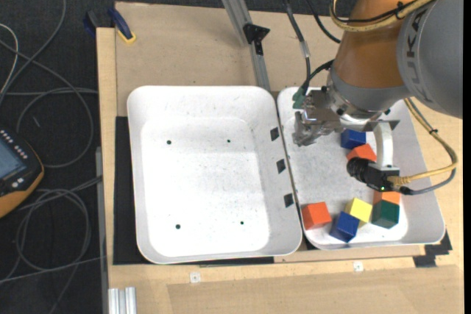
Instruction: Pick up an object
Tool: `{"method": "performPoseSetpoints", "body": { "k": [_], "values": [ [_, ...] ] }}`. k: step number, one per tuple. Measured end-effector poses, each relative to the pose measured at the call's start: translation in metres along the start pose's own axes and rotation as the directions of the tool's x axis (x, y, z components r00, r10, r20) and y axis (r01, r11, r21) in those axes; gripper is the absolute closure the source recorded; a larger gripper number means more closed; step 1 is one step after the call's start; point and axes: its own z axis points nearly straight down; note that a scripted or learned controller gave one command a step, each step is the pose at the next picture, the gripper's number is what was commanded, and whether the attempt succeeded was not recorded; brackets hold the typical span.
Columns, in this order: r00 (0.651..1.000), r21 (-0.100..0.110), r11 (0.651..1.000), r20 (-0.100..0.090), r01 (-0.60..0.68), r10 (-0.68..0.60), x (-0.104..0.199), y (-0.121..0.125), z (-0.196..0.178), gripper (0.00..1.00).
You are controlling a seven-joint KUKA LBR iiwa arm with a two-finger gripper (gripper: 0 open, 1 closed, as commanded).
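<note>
My gripper (pixel 306 130) hangs over the far left part of the right bin (pixel 421 180), near the wall shared with the left bin. Nothing shows between its fingers. Along the right bin's near edge lie an orange block (pixel 316 214), a blue block (pixel 344 226), a yellow block (pixel 360 209) and a green block (pixel 385 213). Another blue block (pixel 354 137) and a red-orange block (pixel 361 152) sit just right of the gripper, partly under the arm. A small orange piece (pixel 391 196) lies above the green block.
The left bin (pixel 202 173) is white with a few dark dots on its floor. A metal pole (pixel 235 4) slants across the far side of the bench. Cables and a handheld device (pixel 16 169) lie on the floor at the left.
</note>
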Motion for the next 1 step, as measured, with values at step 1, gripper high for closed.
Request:
{"method": "performPoseSetpoints", "body": {
  "k": [1],
  "values": [
    [1.000, 0.001, 1.000, -0.001, 0.000, 0.000, 0.0632, 0.0094, 0.0019, 1.00]
  ]
}}
